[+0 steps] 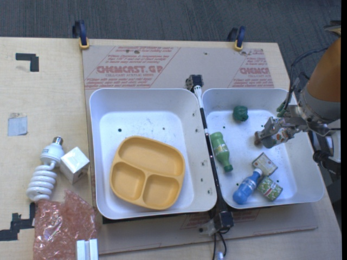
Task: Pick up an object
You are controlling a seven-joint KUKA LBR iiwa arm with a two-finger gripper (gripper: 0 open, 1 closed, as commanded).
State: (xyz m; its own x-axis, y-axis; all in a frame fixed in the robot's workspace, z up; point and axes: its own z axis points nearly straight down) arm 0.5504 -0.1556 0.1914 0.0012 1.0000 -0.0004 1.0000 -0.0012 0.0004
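Observation:
My gripper (267, 135) hangs over the right part of the right bin (303, 196), above bare bin floor. A green bottle (221, 151) lies near the bin's left wall. To the upper left of the gripper rests a small dark green round object (240, 113). Below the gripper lie a small grey-brown box (264, 164), a blue bottle (246, 187) and a green can (269, 189). Nothing can be made out in the gripper's grasp.
The left bin (100, 145) holds a yellow divided tray (147, 172). Left of the bins, on the bench, lie a spiral light bulb (43, 172), a white cube (75, 162) and pink bubble wrap (62, 229). Clamps (80, 34) hold the back edge of the board.

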